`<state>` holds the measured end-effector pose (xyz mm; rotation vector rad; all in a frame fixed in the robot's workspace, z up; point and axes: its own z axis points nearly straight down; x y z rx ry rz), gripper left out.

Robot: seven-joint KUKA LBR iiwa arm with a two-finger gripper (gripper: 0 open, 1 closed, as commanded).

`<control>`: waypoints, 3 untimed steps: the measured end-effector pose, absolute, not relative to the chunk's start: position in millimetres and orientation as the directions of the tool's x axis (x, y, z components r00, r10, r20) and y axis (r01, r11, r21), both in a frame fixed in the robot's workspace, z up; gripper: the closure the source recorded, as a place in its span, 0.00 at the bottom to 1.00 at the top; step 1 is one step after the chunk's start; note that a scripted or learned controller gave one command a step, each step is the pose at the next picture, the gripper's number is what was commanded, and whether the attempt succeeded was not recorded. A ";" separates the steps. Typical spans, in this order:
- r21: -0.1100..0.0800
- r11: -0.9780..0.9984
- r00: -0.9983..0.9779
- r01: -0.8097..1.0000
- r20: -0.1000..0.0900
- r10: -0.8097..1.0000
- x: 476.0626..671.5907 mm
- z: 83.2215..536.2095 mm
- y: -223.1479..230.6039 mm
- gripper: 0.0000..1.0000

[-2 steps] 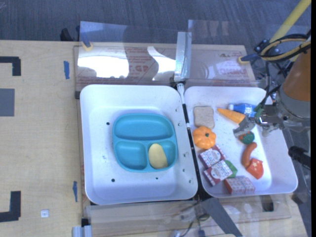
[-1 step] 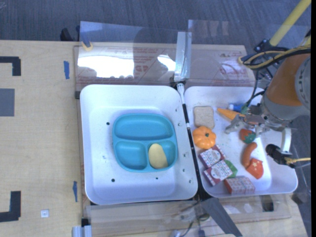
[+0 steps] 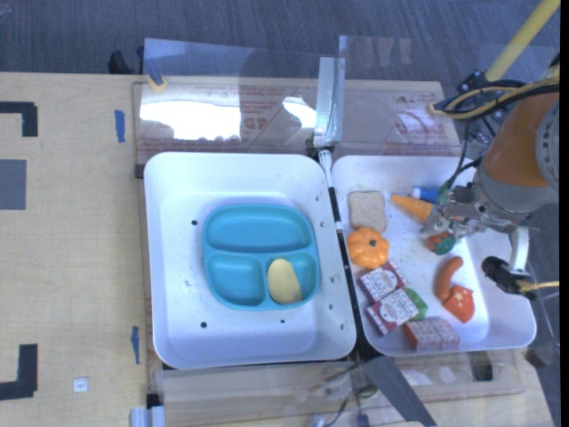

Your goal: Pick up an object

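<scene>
My gripper (image 3: 444, 223) hangs low over the upper right part of the right bin (image 3: 516, 327), with the arm reaching in from the right. Directly under it lies a small green and red toy (image 3: 439, 244), partly hidden by the gripper. Close by are an orange carrot (image 3: 411, 205) with a blue piece (image 3: 428, 193) beside it, and an orange-red sausage (image 3: 448, 275). A red pepper piece (image 3: 459, 303) lies below the sausage. Whether the gripper touches the small toy cannot be made out.
The right bin also holds a bread slice (image 3: 366, 209), an orange pumpkin (image 3: 368, 247) and three red-and-white packets (image 3: 396, 307). In the left bin (image 3: 169, 265) a blue divided plate (image 3: 253, 229) carries a yellow lemon (image 3: 284, 280). Clear panels stand behind the bins.
</scene>
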<state>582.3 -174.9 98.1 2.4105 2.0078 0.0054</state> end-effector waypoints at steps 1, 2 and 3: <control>0.010 -0.256 0.256 0.967 0.002 0.967 613.7 220.7 -134.3 1.00; 0.006 0.012 -0.012 1.000 -0.001 1.000 594.4 355.5 -88.4 1.00; -0.012 -0.056 0.056 0.998 0.000 0.998 599.0 269.3 -37.3 1.00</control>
